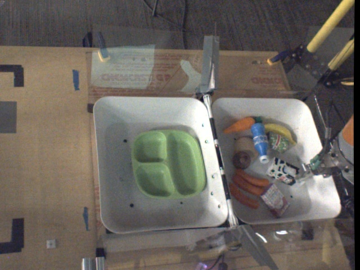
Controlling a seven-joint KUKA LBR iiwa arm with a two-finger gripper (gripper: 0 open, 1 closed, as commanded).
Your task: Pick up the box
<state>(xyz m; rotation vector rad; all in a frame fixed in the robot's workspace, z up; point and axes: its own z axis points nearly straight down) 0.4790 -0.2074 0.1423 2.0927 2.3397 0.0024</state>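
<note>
While the arm reached in from 3 o'clock, the scene stood as follows.

Gripper: the gripper [313, 166] hung low over the right bin [323, 204], at that bin's 3 o'clock side, pointing toward 9 o'clock.

Fingers: whether they were spread or pressed together could not be told; too small and blurred.

Box: the box [275, 199], small and reddish with a pale face, lay tilted near the right bin's 6 o'clock edge, apart from the gripper, at about 7 o'clock from it.

Black-and-white carton: a patterned carton [282, 171] lay between the box and the gripper, just beside the gripper's tip; contact could not be judged.

Other contents: a carrot [239, 125] near 11 o'clock in the bin, a blue bottle [259, 140] just beside it, a banana [281, 131] at the bottle's 3 o'clock, a brown round thing [242, 160] near the bin's 9 o'clock wall, and orange-red sausages [248, 187] at the box's 9 o'clock.

Left bin: the left bin [112, 151] held a green divided tray [167, 163] near its centre.

Tabletop: the tabletop [45, 151] was brown, with blue tape marks.
</note>
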